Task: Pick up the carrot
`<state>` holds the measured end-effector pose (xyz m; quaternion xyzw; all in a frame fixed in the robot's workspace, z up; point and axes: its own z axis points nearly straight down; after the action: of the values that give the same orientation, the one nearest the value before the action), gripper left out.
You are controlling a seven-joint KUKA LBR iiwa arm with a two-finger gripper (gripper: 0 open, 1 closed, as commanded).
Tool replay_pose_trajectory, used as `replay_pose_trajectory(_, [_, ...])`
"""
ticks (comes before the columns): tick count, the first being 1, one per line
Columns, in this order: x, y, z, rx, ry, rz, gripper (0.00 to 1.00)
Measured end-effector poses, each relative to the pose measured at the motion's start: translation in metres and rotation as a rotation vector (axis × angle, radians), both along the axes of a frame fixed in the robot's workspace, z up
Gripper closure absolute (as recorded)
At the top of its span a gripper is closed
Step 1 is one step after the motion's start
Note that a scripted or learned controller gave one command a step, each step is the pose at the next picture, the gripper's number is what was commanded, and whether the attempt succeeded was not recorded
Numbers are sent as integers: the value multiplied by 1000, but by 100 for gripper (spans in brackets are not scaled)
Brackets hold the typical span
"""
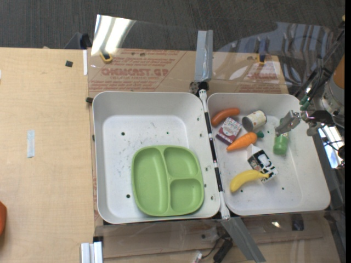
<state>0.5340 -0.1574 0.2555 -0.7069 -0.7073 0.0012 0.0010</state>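
Right now the carrot (242,142) lies in the right bin (307,201), toward its left side, its long axis running from about 8 o'clock up to 2 o'clock. The gripper (290,120) hangs apart from it at roughly 2 o'clock, above a green bottle (281,144); whether it is spread or closed I cannot tell.

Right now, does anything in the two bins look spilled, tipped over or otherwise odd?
The cup in the right bin lies on its side, mouth toward the carrot. Dark specks are scattered on the left bin floor beside the green plate. Nothing else stands out.
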Motion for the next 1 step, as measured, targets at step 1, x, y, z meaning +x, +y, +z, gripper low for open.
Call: replay_pose_trajectory(1, [77,41,-152,0,-3,-60,0])
